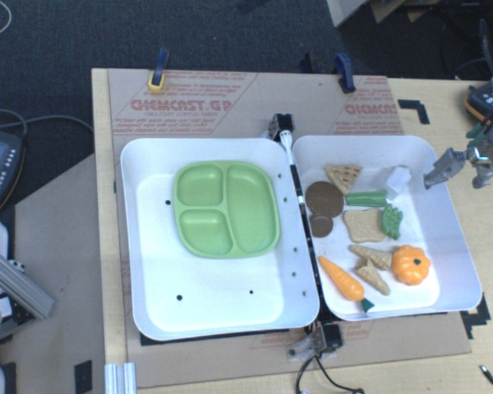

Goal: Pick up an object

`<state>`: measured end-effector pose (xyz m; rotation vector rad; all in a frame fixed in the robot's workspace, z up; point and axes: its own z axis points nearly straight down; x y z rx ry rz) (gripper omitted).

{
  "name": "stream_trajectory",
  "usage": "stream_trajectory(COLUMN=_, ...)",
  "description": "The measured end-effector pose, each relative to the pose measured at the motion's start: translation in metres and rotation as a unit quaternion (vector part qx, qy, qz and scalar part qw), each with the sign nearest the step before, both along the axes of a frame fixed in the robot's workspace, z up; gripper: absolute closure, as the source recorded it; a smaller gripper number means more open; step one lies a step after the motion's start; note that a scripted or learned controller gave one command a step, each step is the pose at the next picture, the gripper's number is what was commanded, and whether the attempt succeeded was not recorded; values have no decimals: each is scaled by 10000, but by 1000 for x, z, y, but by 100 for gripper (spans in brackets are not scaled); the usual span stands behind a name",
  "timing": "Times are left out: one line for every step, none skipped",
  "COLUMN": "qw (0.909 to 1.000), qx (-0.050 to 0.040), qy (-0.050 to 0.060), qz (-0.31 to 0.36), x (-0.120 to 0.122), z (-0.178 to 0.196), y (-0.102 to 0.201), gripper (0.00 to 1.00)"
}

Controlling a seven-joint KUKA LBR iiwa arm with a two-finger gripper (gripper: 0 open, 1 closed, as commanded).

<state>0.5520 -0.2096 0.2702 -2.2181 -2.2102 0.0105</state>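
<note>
From above, two white bins sit side by side on the bench. The left bin (148, 294) holds a green divided plate (227, 208), lying flat toward its far half, with three compartments.

The right bin (456, 253) carries a scatter of toy food. A brown disc (323, 198) lies near the dividing wall, with a smaller brown piece (321, 226) just nearer. Far of them rests a tan wedge (343, 176). A green stick (366, 198) lies across the middle, a white block (397, 179) at its right end, and a leafy green piece (391, 219) just below. A bread slice (365, 225) sits beside that. Nearer, a carrot (343, 278) lies at a slant, tan pieces (373, 268) beside it, and an orange pumpkin (411, 264) to their right.

The gripper (456, 164) hangs at the right bin's far right rim, apart from the food; whether it is released or clenched I cannot tell.
</note>
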Motion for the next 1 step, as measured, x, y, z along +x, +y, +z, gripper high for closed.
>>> stream_trajectory(qw=10000, qx=-17, qy=-64, qz=17, x=2, z=7, y=1, gripper=0)
